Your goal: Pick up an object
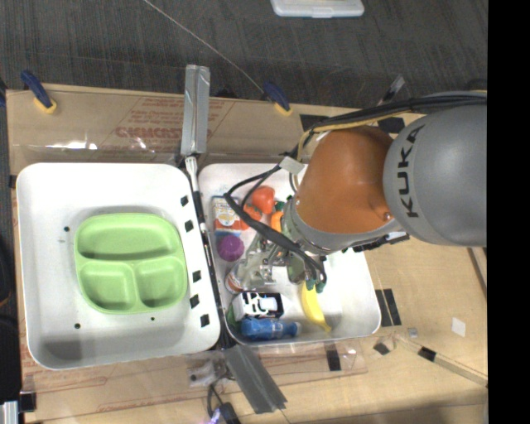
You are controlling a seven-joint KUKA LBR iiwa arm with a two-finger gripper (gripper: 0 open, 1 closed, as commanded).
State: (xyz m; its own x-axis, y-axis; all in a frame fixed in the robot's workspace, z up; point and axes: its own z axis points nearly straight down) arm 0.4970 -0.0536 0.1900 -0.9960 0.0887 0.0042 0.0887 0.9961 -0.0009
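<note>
Banana (pixel 313 306) lies just below-right of the pincer (pixel 263 273).

I see a green divided tray (pixel 128 262) lying in the left white bin (pixel 41 199). Blue clamps (pixel 38 89) grip the cardboard sheet (pixel 124 120) on the far surface, and a clear lid (pixel 318 7) lies beyond it.
</note>
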